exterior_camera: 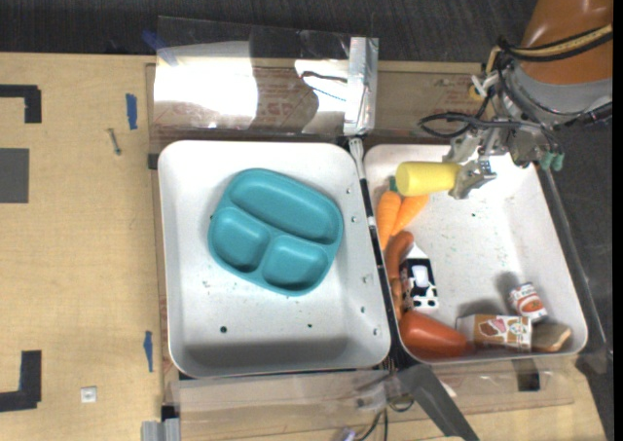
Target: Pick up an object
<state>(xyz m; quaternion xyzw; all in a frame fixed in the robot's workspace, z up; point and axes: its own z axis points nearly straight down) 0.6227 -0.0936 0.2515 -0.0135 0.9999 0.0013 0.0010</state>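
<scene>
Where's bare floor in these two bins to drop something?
Left bin: bare strip in front of the teal divided plate. Right bin: open middle, between the carrot and the right wall. Crowded along its left wall and front, around the cow figure and carton.

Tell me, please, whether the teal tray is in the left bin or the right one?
In the left bin: the teal tray lies flat on its floor, inside the rim.

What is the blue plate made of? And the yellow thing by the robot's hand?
The blue plate looks like smooth matte plastic: one even teal colour, rounded moulded compartments. The yellow thing seems plastic too, probably toy food: uniform colour, soft sheen. It's too small to be sure.
</scene>
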